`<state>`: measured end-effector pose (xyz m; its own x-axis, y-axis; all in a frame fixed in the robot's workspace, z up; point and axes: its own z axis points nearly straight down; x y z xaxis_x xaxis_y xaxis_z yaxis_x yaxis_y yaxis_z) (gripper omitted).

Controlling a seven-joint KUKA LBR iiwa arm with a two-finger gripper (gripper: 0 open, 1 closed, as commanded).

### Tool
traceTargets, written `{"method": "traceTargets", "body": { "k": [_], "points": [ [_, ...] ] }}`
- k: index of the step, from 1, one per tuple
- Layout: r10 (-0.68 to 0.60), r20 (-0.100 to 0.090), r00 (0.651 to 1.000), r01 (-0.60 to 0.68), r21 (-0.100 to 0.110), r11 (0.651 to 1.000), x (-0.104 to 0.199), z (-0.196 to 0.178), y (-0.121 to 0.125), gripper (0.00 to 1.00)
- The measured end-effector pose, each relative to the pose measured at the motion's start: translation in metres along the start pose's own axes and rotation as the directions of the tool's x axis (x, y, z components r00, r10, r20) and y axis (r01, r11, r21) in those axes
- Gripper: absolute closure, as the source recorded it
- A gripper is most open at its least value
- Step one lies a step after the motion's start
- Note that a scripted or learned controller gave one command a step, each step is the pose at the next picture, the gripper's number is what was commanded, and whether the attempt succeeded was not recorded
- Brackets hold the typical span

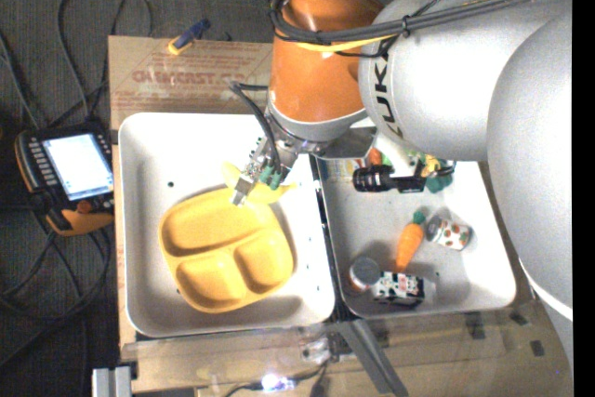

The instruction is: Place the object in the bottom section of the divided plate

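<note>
While clamped in the gripper (249,184), yellow object (270,192) hangs at the divided plate's (226,254) top right rim, left bin (139,228).
Fingers pinch it, above the plate. Right bin (497,279): carrot (408,244), black bottle (389,181), small can (364,272).

Robotics lab (KUKA arm (446,60), 2 bins (139,200))
</note>
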<state>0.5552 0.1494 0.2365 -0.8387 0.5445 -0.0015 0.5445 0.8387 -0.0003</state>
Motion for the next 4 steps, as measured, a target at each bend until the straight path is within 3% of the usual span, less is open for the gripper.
{"method": "traceTargets", "body": {
  "k": [1, 2, 3, 4],
  "points": [
    [-0.098, -0.002, 0.995, 0.098, 0.003, 0.995, -0.021, 0.007, -0.014, 1.00],
    [-0.198, -0.001, 0.980, 0.198, 0.002, 0.980, -0.019, -0.006, -0.002, 1.00],
    [-0.373, -0.001, 0.928, 0.373, 0.001, 0.928, -0.028, -0.004, -0.014, 1.00],
    [-0.472, -0.001, 0.882, 0.472, 0.000, 0.882, -0.015, -0.003, 0.009, 1.00]
  ]
}}
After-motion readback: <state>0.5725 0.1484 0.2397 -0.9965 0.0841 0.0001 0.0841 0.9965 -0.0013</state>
